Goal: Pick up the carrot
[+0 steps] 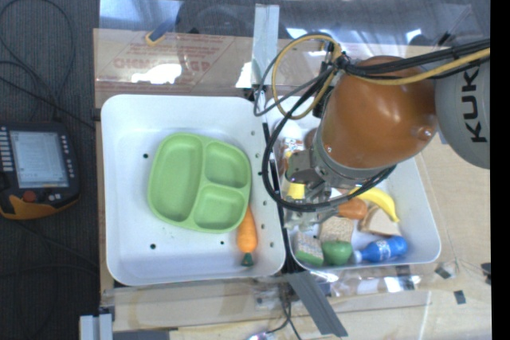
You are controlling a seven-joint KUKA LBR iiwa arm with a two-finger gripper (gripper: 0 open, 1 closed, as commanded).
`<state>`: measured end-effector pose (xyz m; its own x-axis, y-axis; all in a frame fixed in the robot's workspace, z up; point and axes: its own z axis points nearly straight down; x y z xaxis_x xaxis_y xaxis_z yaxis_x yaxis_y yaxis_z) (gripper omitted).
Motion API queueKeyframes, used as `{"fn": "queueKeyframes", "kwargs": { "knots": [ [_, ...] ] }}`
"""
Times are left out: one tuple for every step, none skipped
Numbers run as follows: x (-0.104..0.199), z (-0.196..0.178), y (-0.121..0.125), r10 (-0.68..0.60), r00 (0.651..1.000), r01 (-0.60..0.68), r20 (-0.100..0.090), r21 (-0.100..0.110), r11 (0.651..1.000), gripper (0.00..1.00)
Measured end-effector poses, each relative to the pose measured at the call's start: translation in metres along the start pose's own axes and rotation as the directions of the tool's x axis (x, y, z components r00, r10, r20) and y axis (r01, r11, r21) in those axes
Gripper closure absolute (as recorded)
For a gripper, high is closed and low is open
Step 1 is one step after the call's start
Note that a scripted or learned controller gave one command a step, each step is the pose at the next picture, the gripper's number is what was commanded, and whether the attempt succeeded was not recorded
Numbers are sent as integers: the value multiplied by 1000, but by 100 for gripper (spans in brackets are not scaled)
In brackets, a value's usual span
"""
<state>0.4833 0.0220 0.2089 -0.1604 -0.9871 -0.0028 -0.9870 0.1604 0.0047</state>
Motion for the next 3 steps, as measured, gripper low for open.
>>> {"fn": "queueKeyframes", "kwargs": {
  "knots": [
    [-9, 26, 2, -136, 991, 136, -1, 0, 991, 100],
    [-16, 13, -2, -186, 982, 186, -1, 3, 982, 100],
    [-61, 27, 11, -295, 955, 295, -1, -1, 955, 100]
  ]
}}
